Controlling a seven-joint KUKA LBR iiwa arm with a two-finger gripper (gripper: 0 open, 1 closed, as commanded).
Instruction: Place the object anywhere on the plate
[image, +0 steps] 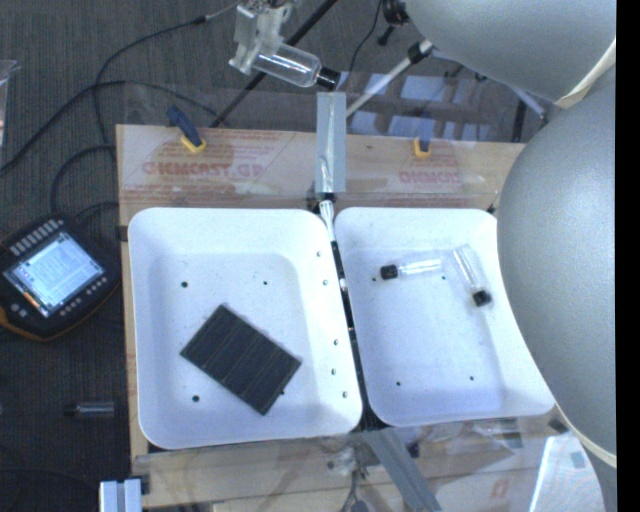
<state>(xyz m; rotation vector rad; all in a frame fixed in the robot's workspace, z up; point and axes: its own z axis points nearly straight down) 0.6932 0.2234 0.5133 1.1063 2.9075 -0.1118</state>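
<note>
A dark, ribbed rectangular plate (240, 358) lies flat in the left bin (160, 240), turned at an angle. My gripper (262, 45) shows at the top of the view, raised beyond the bench's far edge. A clear tube with a black cap (288, 66) sits crosswise at its fingertips, held between them. The tube is well off from the plate, up and slightly right of it in the image.
Two more clear tubes with black caps (412, 268) (468, 272) lie in the right bin (440, 400). The arm's grey body (575, 250) covers the right side. A teach pendant (50, 275) rests left of the bench. Clamps and a metal bar stand along the back edge.
</note>
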